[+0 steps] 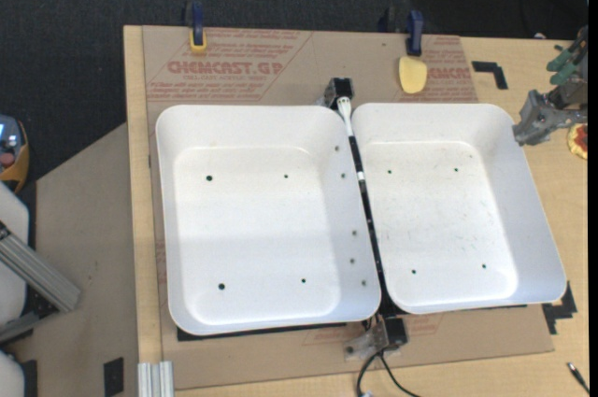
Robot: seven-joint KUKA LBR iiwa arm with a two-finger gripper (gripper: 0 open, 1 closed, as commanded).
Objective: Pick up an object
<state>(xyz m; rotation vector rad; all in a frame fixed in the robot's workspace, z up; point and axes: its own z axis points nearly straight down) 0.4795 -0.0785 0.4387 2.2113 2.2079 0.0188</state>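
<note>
Barely begun, judging by the layout: pincer point(540, 118) parked at the right bin's point(458, 204) far right corner, too blurred to tell whether spread or pressed together. Nothing visibly pinched. Closest candidate: yellow object point(412, 74) on the tabletop point(280, 59), behind the bins. Whole pickup left.

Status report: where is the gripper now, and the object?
Gripper at right bin's far right edge. Yellow object on the board beyond the bins. Path unobstructed.
</note>
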